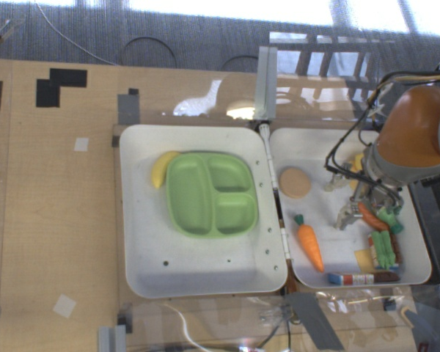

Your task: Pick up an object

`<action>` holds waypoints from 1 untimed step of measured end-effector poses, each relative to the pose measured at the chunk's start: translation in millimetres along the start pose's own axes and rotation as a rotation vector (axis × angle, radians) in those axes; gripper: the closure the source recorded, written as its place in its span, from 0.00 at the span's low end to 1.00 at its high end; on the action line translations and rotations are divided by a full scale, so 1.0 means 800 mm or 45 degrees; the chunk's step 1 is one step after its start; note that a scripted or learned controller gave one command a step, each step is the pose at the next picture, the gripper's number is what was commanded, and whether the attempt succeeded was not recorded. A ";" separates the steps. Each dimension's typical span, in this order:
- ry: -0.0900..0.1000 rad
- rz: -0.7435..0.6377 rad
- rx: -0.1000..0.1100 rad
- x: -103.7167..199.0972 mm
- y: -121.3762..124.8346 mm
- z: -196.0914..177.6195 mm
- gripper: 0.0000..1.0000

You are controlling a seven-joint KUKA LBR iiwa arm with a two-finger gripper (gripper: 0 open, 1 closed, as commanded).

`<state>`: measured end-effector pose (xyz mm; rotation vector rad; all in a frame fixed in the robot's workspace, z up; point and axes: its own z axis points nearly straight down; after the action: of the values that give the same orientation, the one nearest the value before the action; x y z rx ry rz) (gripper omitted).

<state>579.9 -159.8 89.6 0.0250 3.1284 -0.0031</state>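
Marker [363, 278] at front — carrot [311, 246] left of gripper [361, 210].

Bright daylight from the top edge — glare patches on the bench [51, 196], soft shadows, mild blur.

The green plate [210, 194] covers most of the banana [160, 169] — only one yellow end shows. The arm [418, 127] hides a yellow thing [358, 161] at the right bin's [308, 141] far side. Small items [383, 244] under the wrist are crowded together — too small to tell.
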 end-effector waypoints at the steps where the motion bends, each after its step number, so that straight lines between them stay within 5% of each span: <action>1: -0.001 0.013 0.000 0.008 -0.024 0.000 0.00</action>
<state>572.8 -179.2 89.4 0.0411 3.1272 -0.0030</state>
